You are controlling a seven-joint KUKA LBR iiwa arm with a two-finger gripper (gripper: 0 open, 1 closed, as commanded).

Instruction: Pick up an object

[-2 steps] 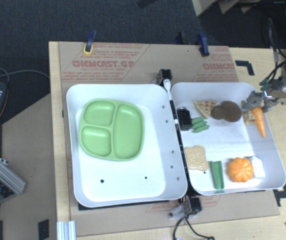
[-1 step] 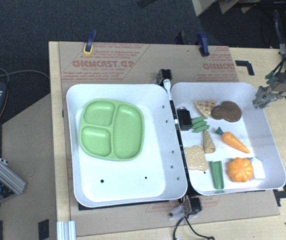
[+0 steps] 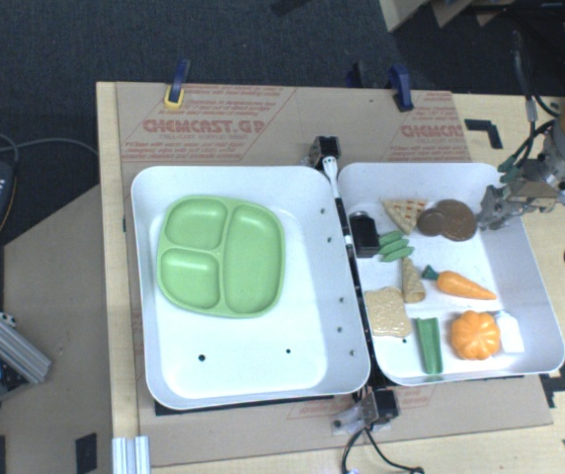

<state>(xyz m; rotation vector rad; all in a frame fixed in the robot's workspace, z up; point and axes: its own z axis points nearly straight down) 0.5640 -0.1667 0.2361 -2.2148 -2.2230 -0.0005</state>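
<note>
Hovering at the right bin's far right edge, my pincer (image 3: 497,208) hangs just beside the flat brown round cookie (image 3: 447,220); whether it is spread or closed I cannot tell, and nothing shows in its hold. To do this well, I judge I should centre over one separate piece and descend straight. The right white bin (image 3: 534,275) holds the cookie, a tan waffle wedge (image 3: 403,212), an orange carrot (image 3: 463,285), an orange pumpkin (image 3: 474,335), a green stick (image 3: 429,345) and a beige cracker (image 3: 387,314). The left white bin (image 3: 164,363) holds a green divided plastic plate (image 3: 221,256).
</note>
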